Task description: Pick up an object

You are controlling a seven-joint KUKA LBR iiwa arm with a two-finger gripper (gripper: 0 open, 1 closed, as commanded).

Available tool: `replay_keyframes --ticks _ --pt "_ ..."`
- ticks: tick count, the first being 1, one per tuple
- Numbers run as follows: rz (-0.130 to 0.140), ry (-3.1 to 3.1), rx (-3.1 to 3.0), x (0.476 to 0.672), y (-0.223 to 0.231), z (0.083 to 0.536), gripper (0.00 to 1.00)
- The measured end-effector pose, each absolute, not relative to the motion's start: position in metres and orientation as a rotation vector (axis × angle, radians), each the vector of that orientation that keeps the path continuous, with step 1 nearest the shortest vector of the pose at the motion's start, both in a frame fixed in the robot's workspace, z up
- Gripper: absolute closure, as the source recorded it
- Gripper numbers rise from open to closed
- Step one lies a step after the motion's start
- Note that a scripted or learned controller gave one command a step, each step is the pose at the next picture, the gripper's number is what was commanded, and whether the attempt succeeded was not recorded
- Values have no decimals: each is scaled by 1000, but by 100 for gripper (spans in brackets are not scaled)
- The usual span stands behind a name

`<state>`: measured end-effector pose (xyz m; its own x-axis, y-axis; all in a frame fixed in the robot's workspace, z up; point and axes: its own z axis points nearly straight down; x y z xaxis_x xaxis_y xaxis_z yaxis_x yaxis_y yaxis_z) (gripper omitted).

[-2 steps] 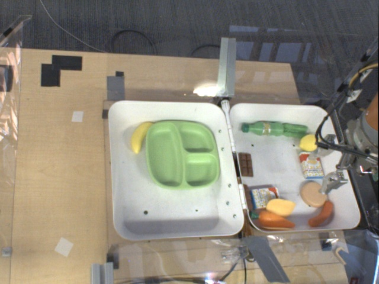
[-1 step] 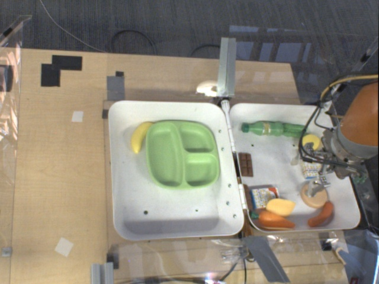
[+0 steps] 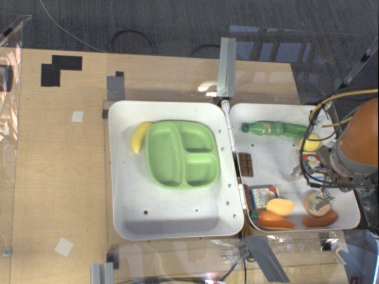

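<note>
The right bin holds several small items. A green bottle lies along its far side. A brown chocolate bar sits by the left wall. Near the front are a small printed box, a yellow lemon-like piece, an orange carrot and a reddish sausage. My gripper hangs low over the bin's right front part, right at a beige round ring. The grey wrist and orange band rise above it. Nothing is visibly lifted.
The left bin carries a green divided plate with a yellow banana at its left edge. A yellow item lies partly behind black cables near the wrist. A metal post stands behind the bins.
</note>
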<state>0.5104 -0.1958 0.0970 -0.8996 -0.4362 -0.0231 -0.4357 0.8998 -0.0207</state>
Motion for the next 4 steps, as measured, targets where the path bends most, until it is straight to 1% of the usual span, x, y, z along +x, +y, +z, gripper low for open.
replay_keyframes --ticks 1,2,3,4 --pt "-15 2985 -909 524 -127 92 0" --pt "-13 2818 -1353 546 -148 92 0" --pt "-22 2604 -1733 527 -201 92 0" --pt "-15 2484 -1904 601 -205 90 0"
